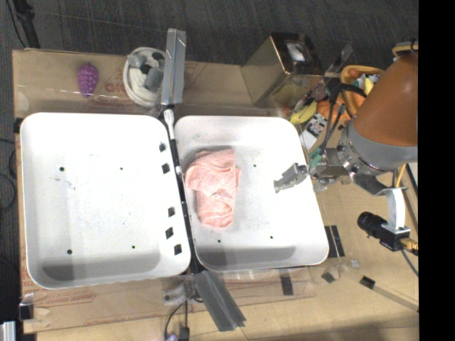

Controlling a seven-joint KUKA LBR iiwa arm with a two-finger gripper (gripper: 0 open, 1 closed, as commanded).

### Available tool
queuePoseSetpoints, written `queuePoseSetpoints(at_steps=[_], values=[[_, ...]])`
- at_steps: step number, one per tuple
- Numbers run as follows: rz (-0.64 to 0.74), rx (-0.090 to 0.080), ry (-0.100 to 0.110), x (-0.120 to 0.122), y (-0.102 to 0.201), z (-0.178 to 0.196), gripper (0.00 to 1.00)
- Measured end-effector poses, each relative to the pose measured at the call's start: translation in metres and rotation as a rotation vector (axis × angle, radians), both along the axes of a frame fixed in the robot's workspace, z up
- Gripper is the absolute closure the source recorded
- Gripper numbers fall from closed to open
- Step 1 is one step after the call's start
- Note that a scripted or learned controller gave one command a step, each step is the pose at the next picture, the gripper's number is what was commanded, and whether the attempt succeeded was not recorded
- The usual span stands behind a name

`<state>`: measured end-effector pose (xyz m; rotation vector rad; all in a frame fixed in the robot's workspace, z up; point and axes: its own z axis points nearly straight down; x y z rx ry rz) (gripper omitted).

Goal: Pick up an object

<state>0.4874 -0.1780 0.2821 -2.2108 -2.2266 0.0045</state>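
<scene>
1. Counting bins: two, a left bin (92,197) and a right bin (249,190), side by side.
2. One pink crumpled cloth (213,187) lies in the right bin, toward its left half.
3. One gripper (288,178) hangs over the right bin's right side, apart from the cloth; whether its fingers are spread or pressed together, I cannot tell.
4. One purple object (87,79) sits beyond the left bin.

1. Light is bright and even, falling from overhead.
2. The two white bins (92,190) glare nearly washed out, their floors showing little texture.
3. Soft grey shadows pool along each bin's inner wall toward 6 o'clock.
4. The dark floor toward 12 o'clock reads dim and grainy.
5. Overall sharpness is modest; the clutter toward 2 o'clock is soft and hard to read.
</scene>
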Motion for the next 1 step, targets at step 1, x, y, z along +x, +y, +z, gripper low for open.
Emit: queuePoseSetpoints(at_steps=[1], values=[[0.095,-0.001,0.001,0.05,0.0615,-0.0786,0.0]])
